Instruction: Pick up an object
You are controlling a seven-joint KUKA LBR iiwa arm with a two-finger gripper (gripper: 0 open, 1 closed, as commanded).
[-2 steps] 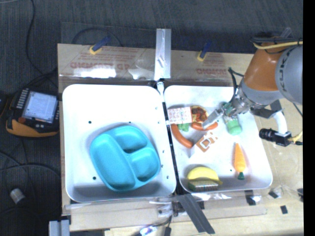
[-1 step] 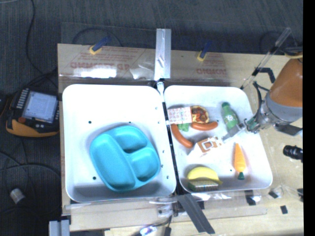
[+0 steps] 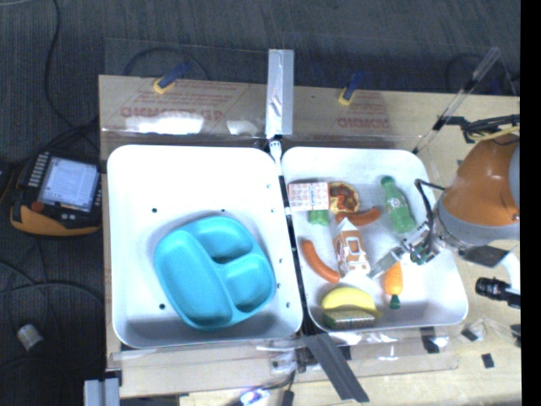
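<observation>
Gripper [image 3: 420, 250] low in the right white bin [image 3: 439, 311], near its right wall; whether it is apart or together cannot be told. Small orange carrot toy [image 3: 393, 281] lies just below-left of it, apart. Same bin: green plastic bottle [image 3: 397, 205], white carton [image 3: 351, 255], 2 orange-red sausages [image 3: 319, 260], yellow banana [image 3: 347, 298], pink-checked box [image 3: 308, 195]. Left white bin [image 3: 135, 184] holds 1 blue divided plastic tray [image 3: 214, 271].
</observation>
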